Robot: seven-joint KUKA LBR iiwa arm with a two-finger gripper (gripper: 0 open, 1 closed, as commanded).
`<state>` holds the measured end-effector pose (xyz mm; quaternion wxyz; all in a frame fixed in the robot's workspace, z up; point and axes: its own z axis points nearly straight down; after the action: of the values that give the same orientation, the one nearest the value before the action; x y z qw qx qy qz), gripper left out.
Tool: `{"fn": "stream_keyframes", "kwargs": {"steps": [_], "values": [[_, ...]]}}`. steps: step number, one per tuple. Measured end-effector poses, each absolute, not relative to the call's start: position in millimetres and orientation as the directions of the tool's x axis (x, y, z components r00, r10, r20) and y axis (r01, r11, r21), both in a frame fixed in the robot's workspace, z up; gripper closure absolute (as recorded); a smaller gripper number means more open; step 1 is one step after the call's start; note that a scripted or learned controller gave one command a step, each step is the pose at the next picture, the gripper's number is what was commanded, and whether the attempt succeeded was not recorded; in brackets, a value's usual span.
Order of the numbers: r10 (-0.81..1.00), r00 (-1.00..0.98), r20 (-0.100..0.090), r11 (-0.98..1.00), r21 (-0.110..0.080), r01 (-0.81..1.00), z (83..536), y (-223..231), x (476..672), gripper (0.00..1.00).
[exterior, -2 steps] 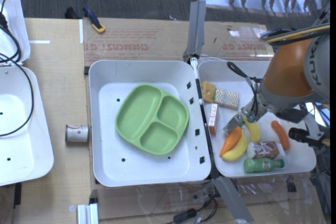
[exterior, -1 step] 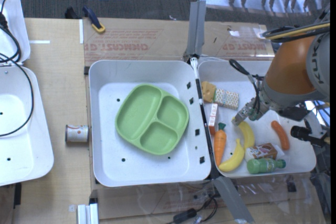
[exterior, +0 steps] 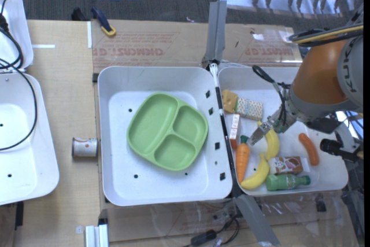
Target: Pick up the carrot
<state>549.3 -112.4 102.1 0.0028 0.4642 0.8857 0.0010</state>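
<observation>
Where the right bin (exterior: 341,179) meets the divider (exterior: 222,124), the carrot (exterior: 242,161) lies near the bin's left wall. Its long axis runs nearly front to back in the camera view, leaning slightly; the green top end points away from the front rim and the orange tip points toward it.

Edges and clearance:
- Left of the carrot: the bin wall, close by, with a small red-and-white packet (exterior: 234,125) just beyond the green end.
- Right of the carrot: a banana (exterior: 258,174), its lower end near the carrot tip; little open floor separates them.
- Farther right: a green bottle (exterior: 288,182) on its side along the front rim, a small labelled pack (exterior: 287,165) above it, and a red sausage (exterior: 309,148).
- At the back of the bin: a patterned pouch (exterior: 243,106).
- The left bin (exterior: 110,124) holds a green tray (exterior: 167,131) and has bare floor around it.

Gripper position: the gripper (exterior: 263,131) sits above and right of the carrot's green end, near it. A second yellow piece (exterior: 272,144) lies just below the fingertips. Whether the fingers are apart or together cannot be told, and nothing is visibly held between them.
</observation>
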Motion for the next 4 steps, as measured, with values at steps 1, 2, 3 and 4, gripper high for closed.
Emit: {"fn": "stream_keyframes", "kwargs": {"steps": [1, 2, 3, 4], "values": [[0.867, -0.498, 0.001, 0.498, -0.001, 0.867, 91, -119, 477.1, 0.00], [0.931, -0.365, 0.000, 0.365, -0.001, 0.931, 91, -102, 493.3, 0.00], [0.927, -0.374, -0.002, 0.374, 0.000, 0.927, 233, -196, 478.4, 0.00], [0.932, -0.362, 0.000, 0.362, -0.001, 0.932, 91, -127, 477.4, 0.00]]}}
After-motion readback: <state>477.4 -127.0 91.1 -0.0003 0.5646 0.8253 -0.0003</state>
